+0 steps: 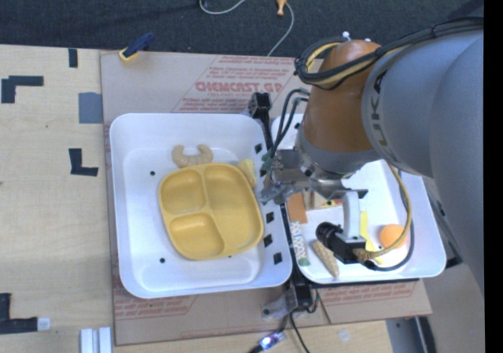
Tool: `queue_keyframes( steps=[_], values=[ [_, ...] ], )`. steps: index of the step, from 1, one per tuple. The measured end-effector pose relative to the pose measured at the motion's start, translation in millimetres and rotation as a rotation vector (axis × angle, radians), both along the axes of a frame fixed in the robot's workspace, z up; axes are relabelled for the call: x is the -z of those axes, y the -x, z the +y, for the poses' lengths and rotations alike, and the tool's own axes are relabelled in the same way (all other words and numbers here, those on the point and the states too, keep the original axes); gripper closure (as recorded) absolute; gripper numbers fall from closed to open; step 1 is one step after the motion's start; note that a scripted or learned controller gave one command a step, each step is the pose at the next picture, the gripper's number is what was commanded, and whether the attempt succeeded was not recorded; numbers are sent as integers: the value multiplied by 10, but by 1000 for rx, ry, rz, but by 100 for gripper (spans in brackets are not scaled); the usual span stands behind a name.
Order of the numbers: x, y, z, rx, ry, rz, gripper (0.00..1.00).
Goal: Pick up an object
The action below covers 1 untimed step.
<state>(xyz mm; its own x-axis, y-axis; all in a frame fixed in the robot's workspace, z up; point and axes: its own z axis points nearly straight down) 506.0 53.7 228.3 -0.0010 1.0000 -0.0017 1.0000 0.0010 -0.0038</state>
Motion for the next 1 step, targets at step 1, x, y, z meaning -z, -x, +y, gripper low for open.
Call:
queue_keyframes(
  steps=[1],
  values=[
    [-46,-48,33,-1,-2,-1,100]
  ],
)
